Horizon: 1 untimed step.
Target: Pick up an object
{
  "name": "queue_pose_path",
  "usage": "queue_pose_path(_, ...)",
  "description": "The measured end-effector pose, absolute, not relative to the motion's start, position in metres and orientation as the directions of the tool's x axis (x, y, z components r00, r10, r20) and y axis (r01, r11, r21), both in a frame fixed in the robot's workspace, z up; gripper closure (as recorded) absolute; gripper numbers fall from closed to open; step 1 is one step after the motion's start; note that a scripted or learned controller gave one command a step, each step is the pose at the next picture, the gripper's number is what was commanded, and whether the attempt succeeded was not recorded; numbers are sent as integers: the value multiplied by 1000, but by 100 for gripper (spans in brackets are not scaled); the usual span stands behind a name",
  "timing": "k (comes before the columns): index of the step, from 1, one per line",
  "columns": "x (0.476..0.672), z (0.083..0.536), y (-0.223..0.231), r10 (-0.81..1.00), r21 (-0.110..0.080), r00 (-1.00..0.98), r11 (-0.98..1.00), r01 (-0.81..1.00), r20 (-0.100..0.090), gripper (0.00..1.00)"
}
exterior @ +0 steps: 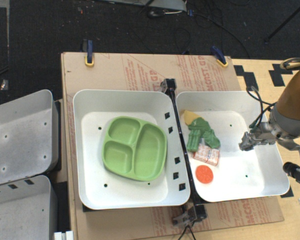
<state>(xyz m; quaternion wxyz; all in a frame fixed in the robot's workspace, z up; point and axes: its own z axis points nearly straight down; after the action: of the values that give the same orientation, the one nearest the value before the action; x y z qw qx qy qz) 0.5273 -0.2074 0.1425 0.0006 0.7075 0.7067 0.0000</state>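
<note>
The right bin (pixel 270 184) holds a small heap near its left wall: a green toy (pixel 201 133), a pale yellow piece (pixel 190 116) behind it, a pink and white packet (pixel 207 154) and a round orange-red disc (pixel 204 174) in front. My gripper (pixel 246 143) hangs over the right half of that bin, well to the right of the heap. Nothing shows between its tips.
The left bin (pixel 85 149) carries a green divided plate (pixel 135 148). A black divider (pixel 179 134) runs between the bins. Spare white bin lids (pixel 20 134) lie off the bench to the left. Cables trail from the arm (pixel 290 104) at the right.
</note>
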Motion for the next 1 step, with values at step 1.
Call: queue_pose_path(1, 522, 196, -216, 1000, 6, 3, -3, 1000, -3, 100)
